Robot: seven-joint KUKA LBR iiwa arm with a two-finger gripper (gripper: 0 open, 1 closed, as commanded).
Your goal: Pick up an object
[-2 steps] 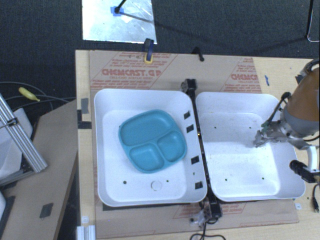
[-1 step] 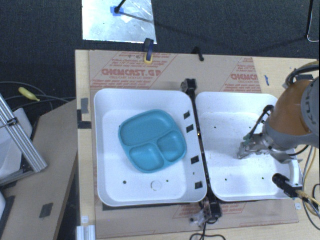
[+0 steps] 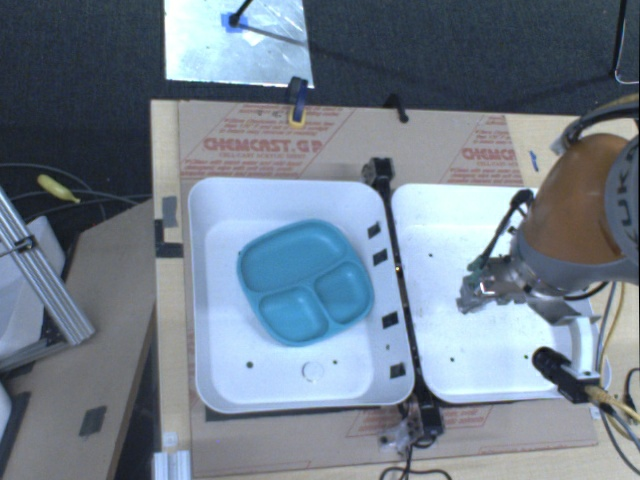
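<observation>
A blue divided plate (image 3: 304, 280) with three compartments lies flat in the middle of the left white bin (image 3: 215, 268). My gripper (image 3: 478, 294) hangs over the right white bin (image 3: 440, 228), near its centre and right of the divider, well apart from the plate. The orange-banded wrist (image 3: 585, 208) reaches in from the right above it. Nothing shows in the gripper.
Black clips (image 3: 380, 258) line the divider between the bins. A small pale round mark (image 3: 313, 371) sits on the left bin's floor near its front wall. The bins rest on cardboard (image 3: 270, 143); a metal sheet (image 3: 235, 28) lies behind.
</observation>
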